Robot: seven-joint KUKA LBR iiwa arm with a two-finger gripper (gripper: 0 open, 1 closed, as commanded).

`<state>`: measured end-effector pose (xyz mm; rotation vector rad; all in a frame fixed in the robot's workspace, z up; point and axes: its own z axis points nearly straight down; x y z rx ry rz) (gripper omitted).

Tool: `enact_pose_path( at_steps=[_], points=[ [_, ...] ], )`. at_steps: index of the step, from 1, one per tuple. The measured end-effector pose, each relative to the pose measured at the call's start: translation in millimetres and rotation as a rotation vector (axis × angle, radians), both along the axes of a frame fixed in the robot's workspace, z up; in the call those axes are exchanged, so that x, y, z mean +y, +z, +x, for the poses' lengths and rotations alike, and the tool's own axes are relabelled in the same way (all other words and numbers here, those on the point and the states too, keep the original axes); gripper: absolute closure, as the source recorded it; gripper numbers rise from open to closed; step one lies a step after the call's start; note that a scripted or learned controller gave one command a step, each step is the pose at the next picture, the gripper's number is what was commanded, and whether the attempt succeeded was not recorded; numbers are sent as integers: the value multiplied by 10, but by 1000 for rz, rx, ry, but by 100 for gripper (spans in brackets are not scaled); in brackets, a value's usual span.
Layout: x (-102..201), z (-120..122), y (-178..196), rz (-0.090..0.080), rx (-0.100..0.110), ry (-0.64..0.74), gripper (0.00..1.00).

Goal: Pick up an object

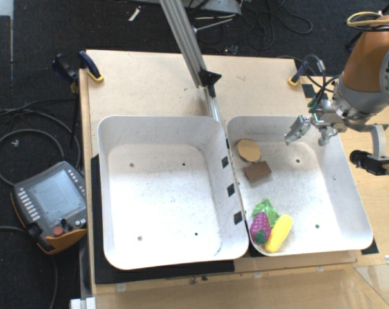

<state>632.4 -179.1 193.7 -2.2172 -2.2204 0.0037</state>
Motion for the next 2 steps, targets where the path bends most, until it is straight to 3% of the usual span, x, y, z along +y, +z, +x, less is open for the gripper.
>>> enact_pose_path(
  at_steps=[1, 2],
  points=[
    [1, 10, 26, -2, -4, 2, 0],
    [-48, 80, -469, -1, 0, 1, 0]
  ],
)
